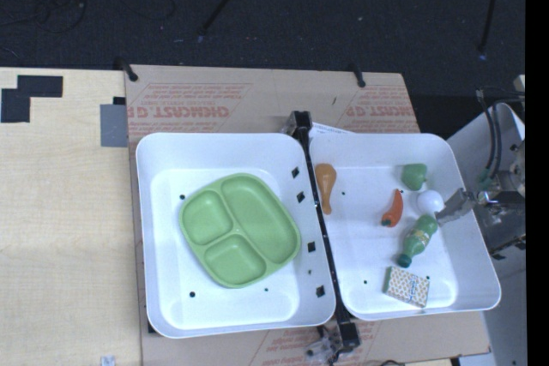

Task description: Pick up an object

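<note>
Two white bins are seen side by side on a cardboard sheet (257, 99). The gripper (455, 206) is found at the right bin's (369, 159) right rim, low over the bin. It is too small and too blurred for its state to be read, so that cannot be told; nothing is seen held in it.

Just beside its tip, to the left, a white ball (428, 201) is lying. Directly below the tip, a green bottle (417, 240) is lying tilted, its cap toward the bin's near edge. An orange-red pepper-like piece (392, 209) is placed just left of the ball, apart from it. A green rounded object (413, 176) is set above the ball. A tan pear-shaped object (325, 184) is lying well apart from the gripper, near the divider between the bins. A small patterned box (407, 287) is lying near the front of the right bin.

The left bin (163, 176) is holding a green three-compartment plate (239, 229).

The arm (506, 201) is cut off at the right, and only grey parts and cables are made out. Whether the tip is touching the ball or bottle cannot be told.
</note>
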Controlling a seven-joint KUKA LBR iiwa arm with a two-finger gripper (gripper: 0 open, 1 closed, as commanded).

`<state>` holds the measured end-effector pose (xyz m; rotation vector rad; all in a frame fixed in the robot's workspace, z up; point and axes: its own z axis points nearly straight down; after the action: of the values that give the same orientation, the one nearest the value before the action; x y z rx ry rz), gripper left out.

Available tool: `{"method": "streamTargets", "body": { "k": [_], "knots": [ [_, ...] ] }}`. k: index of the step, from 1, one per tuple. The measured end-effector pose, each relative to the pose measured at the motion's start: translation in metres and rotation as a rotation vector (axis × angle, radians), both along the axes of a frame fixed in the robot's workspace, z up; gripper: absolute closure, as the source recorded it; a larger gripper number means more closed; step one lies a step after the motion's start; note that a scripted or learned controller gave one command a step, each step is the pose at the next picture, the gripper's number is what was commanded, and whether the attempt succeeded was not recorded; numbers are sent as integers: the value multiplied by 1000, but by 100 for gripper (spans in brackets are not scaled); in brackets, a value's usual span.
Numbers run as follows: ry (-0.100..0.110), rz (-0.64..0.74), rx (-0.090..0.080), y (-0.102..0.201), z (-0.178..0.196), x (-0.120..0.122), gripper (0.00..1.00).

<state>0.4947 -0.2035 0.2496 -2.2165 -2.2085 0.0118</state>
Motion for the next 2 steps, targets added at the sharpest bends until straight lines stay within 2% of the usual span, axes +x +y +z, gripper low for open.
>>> {"method": "streamTargets", "body": {
  "k": [1,2],
  "knots": [
    [-13,3,-4,0,7,2,0],
    [-6,4,0,8,-55,4,0]
  ]
}}
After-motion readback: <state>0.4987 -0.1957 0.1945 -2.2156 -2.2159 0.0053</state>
